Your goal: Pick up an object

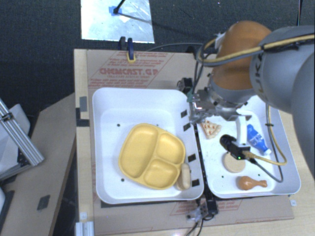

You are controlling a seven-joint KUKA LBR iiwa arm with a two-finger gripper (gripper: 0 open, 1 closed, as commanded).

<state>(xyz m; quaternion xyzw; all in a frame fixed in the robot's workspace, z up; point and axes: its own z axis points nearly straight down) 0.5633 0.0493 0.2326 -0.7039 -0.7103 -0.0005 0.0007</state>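
Observation:
My gripper (pixel 198 113) hangs low over the near-left corner of the right bin (pixel 290 173), close to the wall between the two bins. Just right of it and below lies a small triangular pizza slice (pixel 210 128), tan with red spots. Further right a blue and white tube (pixel 256 138) lies at a slant. A round tan biscuit (pixel 234 164) and a brown chicken drumstick (pixel 251 183) rest toward the bin's front. The arm's grey and orange wrist covers the bin's back part. I see nothing held in the gripper.
The left bin (pixel 106 132) holds a yellow divided plate (pixel 151 155) with a beige bread roll (pixel 184 176) leaning against its front right edge. A blue clamp (pixel 130 47) stands on the cardboard sheet behind the bins.

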